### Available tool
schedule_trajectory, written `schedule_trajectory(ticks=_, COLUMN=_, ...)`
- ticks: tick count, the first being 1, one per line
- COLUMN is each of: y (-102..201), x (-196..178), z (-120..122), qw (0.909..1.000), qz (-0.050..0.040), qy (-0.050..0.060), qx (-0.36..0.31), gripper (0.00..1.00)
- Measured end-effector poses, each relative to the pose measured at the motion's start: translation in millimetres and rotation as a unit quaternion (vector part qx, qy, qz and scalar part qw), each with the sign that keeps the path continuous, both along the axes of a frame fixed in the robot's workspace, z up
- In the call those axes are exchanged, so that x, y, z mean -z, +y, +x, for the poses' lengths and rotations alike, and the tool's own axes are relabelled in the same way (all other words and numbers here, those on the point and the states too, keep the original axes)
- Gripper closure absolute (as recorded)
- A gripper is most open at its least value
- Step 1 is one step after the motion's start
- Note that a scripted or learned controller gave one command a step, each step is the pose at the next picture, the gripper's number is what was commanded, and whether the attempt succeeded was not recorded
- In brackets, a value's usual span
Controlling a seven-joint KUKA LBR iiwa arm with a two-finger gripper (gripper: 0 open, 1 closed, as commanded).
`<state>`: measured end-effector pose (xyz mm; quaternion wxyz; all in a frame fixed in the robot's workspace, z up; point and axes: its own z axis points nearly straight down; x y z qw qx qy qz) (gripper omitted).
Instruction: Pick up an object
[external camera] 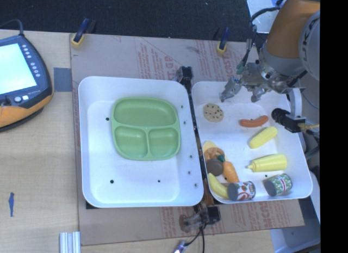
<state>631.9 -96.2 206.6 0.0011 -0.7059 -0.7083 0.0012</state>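
My gripper point(243, 93) hovers over the far edge of the right bin point(302, 154), open, with nothing between its fingers. Just below and left of it lies a round chocolate-chip cookie point(213, 112). An orange sausage point(253, 121) lies just below the gripper, and a yellow corn-like piece point(262, 136) lies beneath that. Nearer the front are a yellow mustard bottle point(268, 162), a green-labelled can point(278, 184) and a red-labelled can point(243, 190). A banana point(215, 185), a carrot point(230, 171) and other small foods are piled along the bin's left wall.
The left bin point(95, 154) holds a green three-part plate point(146, 128). A black clamp point(185, 74) sits at the far end of the wall between the bins. A teach pendant point(19, 80) lies on the bench at far left.
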Motion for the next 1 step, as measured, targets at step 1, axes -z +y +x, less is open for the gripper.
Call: schedule_trajectory(ticks=1, y=-4.4, x=109.3, z=19.5, qw=1.0000, qz=-0.0001, qy=0.001, qx=-0.001, gripper=0.00)
